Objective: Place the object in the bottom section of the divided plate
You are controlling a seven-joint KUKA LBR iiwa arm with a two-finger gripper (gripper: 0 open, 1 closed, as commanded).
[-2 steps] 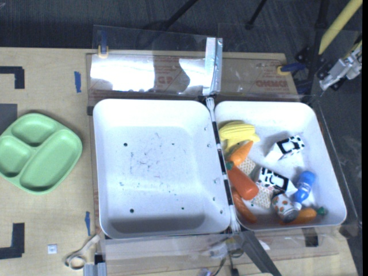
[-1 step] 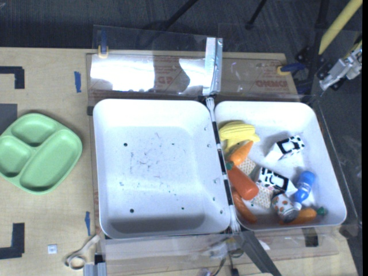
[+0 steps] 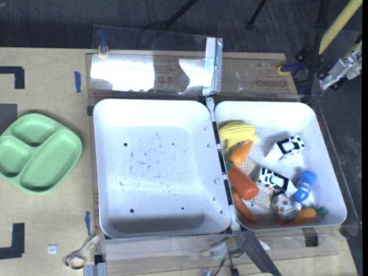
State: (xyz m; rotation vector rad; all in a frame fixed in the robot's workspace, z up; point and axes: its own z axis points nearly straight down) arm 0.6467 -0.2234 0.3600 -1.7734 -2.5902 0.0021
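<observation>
Lower right of the frame, toys crowd the right bin [image 3: 330, 154]; pick a free-standing one for the divided plate [image 3: 38, 152]. Gripper [image 3: 343, 71] jaws: cannot tell.

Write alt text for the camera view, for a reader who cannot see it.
Two shallow white bins sit side by side on a wooden bench: the right bin holds a jumble of toys, including a yellow banana, orange carrots and a blue bottle. A green divided plate lies on the bench left of the left bin.
</observation>
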